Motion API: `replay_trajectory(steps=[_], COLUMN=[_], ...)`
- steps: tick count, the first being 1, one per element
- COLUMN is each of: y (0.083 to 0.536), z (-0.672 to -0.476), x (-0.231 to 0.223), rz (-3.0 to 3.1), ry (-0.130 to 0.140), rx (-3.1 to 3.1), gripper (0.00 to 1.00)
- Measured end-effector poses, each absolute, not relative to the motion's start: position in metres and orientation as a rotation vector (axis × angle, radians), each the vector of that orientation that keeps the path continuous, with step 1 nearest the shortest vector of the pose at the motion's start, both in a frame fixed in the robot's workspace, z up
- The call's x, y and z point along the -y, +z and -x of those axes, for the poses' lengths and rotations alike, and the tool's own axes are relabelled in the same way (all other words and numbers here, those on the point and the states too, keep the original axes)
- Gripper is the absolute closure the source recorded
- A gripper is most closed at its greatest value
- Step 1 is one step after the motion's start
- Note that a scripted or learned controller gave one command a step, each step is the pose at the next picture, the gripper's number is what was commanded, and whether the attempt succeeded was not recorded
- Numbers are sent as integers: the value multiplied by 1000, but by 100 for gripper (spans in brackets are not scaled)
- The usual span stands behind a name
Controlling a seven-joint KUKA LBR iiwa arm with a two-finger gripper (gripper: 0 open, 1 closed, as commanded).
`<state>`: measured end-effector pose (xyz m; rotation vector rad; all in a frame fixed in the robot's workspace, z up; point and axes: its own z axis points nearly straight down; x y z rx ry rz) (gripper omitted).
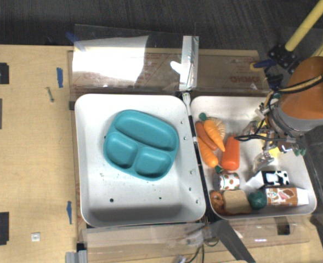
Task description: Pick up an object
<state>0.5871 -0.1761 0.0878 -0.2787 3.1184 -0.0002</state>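
1. Several toy foods crowd my right bin (pixel 304 171): two carrots (pixel 208 141) lie along its left wall, with an orange-red piece (pixel 231 154) just beside them.
2. Along the near wall I see a brown roll (pixel 235 200), a green ball (pixel 257 200), a long box (pixel 282 196) and a black-and-white carton (pixel 273 178), packed close.
3. My claw (pixel 266 147) hangs over the bin's right half, above the carton; whether it is spread or pinching, I cannot tell.
4. Left bin (pixel 90 147) holds a teal divided tray (pixel 142 143).
5. Both bins sit on the bench (pixel 24 147).
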Motion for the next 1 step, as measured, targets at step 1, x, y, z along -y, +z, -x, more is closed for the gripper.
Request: replay_trajectory(steps=[1], y=[89], z=[-572], x=[111], rz=[363], ry=[-7], rx=[-3105], gripper=[0])
